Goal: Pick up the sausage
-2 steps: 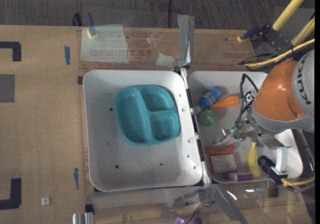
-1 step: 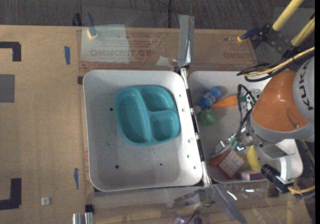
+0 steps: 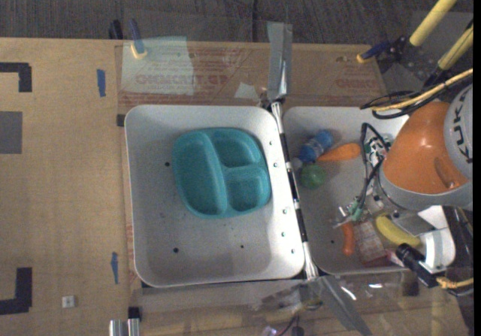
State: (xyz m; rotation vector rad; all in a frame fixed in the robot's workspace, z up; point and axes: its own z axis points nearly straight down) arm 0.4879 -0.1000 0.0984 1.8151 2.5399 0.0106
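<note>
While reaching in from the right, arm hangs over right bin | end effector: finger state can't be told

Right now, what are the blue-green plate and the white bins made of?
The plate looks like matte plastic: one even teal color, soft molded dividers. The bins look like smooth white plastic or painted metal; rounded corners, faint sheen. I can't tell which.

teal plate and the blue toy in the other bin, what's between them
In the camera view, bare white floor of the left bin, then the two bins' adjoining rims, lie between the teal plate and the blue toy. No loose object sits there.
</note>
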